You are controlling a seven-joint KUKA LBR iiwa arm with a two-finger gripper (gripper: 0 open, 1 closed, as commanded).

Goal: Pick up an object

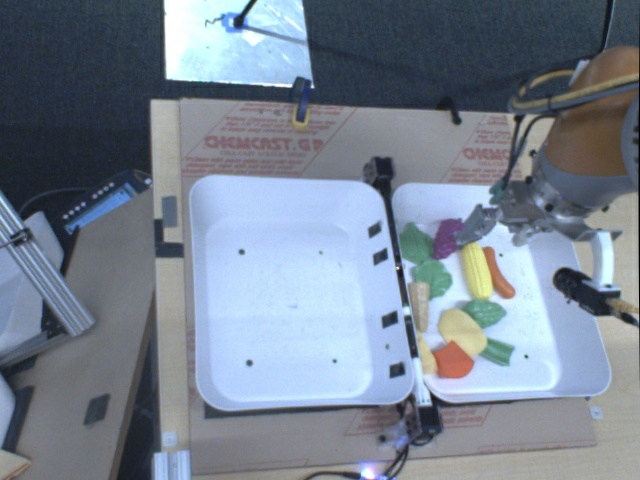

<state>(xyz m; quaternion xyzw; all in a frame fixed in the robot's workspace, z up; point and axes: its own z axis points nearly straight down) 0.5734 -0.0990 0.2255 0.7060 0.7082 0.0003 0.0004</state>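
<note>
Still at the start, as far as can be judged:

Progress: nothing lifted yet; all toy food lying on the floor of the right bin (575, 363), none raised above it.
Gripper (478, 224): low over the upper part of the right bin, just beside the purple piece (448, 235), maybe touching it; cannot tell for sure.
Jaws: cannot tell whether apart or together; too dark and small at this angle.
Left to do: closing on one piece, raising it clear of the bin.
Bins: two, side by side on the bench (330, 133); left bin (290, 288) in the centre of the frame.
Green pieces: four, as far as can be told, at centre right (433, 273).
Yellow pieces: two, a corn cob (476, 271) and a rounder one (460, 326) below it.
Orange and red pieces: two, a carrot-like one (499, 273) right of the cob, a red one (453, 361) at lower right.
Pale cone (419, 298): one, near the divider.
Purple piece: one.
</note>
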